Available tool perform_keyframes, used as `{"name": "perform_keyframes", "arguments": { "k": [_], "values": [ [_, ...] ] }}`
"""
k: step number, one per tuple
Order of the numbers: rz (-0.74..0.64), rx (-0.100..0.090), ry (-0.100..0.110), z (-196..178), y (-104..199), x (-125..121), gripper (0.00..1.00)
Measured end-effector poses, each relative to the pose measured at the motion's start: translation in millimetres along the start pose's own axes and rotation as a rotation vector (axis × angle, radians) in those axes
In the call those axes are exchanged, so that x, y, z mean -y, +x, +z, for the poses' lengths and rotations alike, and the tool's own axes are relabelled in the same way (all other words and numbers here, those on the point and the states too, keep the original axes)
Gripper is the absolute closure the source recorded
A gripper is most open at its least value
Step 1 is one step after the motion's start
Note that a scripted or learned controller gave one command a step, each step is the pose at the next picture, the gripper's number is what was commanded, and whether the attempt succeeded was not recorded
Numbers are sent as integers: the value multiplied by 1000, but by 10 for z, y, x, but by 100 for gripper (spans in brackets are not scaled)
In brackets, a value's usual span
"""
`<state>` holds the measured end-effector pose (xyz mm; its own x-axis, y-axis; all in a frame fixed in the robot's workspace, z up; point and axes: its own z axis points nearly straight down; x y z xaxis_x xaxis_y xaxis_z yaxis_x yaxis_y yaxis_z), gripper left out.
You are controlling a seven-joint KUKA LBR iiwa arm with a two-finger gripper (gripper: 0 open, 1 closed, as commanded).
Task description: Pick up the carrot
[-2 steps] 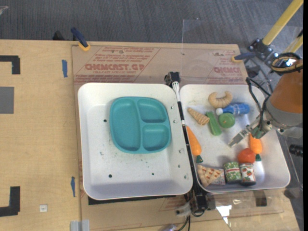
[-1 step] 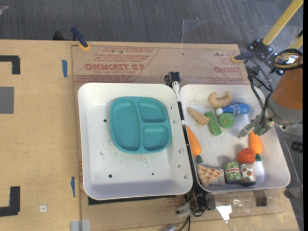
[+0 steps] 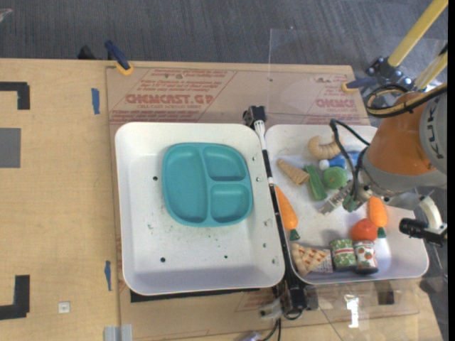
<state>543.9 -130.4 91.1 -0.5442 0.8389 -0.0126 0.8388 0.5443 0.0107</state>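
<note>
The carrot is orange and tapered, with a green stub at its near end. It lies along the left wall of the right bin, close to the divider. My gripper hangs low over the middle of that bin, to the right of the carrot and apart from it. It sits just below a green toy vegetable. The grey arm with its orange band reaches in from the right and hides part of the bin behind it.
The right bin also holds a croissant, a cone, a second orange piece, a red-orange tomato, two small cans and a pizza slice. A teal divided plate rests in the left bin.
</note>
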Motion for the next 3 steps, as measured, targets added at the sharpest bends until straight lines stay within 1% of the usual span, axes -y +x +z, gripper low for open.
{"name": "perform_keyframes", "arguments": {
  "k": [1, 2, 3],
  "values": [
    [-91, 1, 0, -2860, -644, -42, 100],
    [-92, -8, 7, -2804, -629, -40, 0],
    [127, -18, 18, -891, -265, 954, 0]
  ]
}}
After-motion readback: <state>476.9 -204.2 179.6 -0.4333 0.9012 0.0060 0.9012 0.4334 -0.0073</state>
